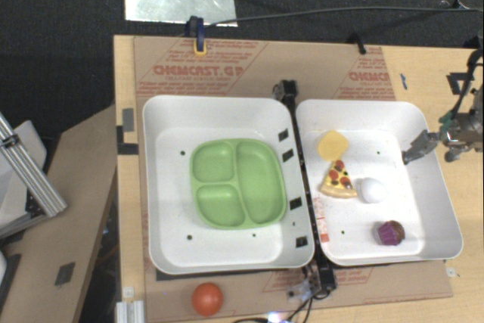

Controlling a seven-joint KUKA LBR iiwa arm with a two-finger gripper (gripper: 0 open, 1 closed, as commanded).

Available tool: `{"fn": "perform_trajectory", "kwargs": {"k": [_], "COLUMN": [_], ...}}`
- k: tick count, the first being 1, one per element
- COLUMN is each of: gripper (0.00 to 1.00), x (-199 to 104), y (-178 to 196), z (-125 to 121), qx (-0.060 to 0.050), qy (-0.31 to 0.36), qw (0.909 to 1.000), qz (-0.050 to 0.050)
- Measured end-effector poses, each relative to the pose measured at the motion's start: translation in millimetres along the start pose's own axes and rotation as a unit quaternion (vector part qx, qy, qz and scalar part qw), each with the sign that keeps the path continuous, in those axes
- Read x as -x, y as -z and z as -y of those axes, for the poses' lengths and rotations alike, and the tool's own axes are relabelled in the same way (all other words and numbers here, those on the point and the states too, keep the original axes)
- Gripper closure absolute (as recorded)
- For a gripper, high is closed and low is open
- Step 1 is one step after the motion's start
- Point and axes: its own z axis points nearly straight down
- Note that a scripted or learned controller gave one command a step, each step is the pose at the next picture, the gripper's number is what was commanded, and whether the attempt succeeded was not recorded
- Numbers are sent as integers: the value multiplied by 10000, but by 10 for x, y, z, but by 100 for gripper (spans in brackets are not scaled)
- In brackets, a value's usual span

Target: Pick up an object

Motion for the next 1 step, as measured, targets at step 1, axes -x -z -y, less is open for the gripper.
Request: {"fn": "perform_trajectory", "kwargs": {"k": [1], "gripper": [0], "x": [-4], "y": [50], "z": [-20], "qx": [46], "qy": [16], "qw": [10000], "qz": [12]}}
